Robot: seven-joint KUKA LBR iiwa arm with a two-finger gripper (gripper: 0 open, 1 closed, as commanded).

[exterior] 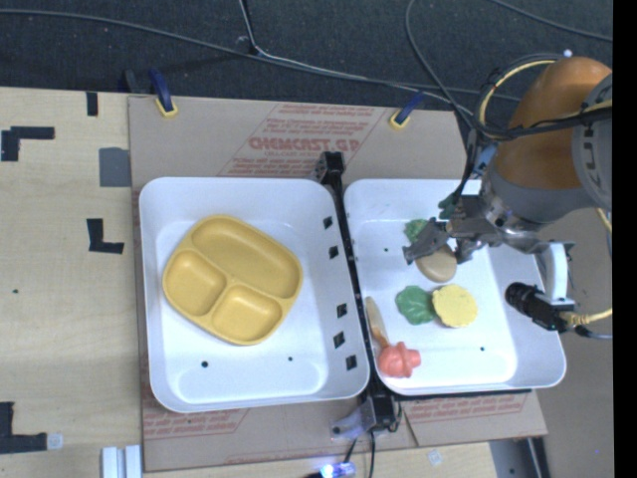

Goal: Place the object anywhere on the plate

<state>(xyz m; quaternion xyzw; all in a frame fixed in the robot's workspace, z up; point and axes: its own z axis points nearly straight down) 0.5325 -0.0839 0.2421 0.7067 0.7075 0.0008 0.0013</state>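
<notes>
The yellow plate (232, 278), a three-section job, is sitting in the left bin (159, 207), while the tan rounded object (436, 266) is lying over in the right bin (528, 361), right under the hand (435, 245). Can't tell whether the hand is gripping it or hanging open. A green piece (415, 304), a yellow disc (455, 307), a wooden stick (376, 321) and a pink lump (398, 360) are crowding just below.

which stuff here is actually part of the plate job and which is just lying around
Job:
- yellow three-compartment plastic plate, left bin
- tan rounded toy at the gripper

Lying about, right bin:
- green leafy toy
- yellow round toy
- red-pink toy
- small green piece
</notes>
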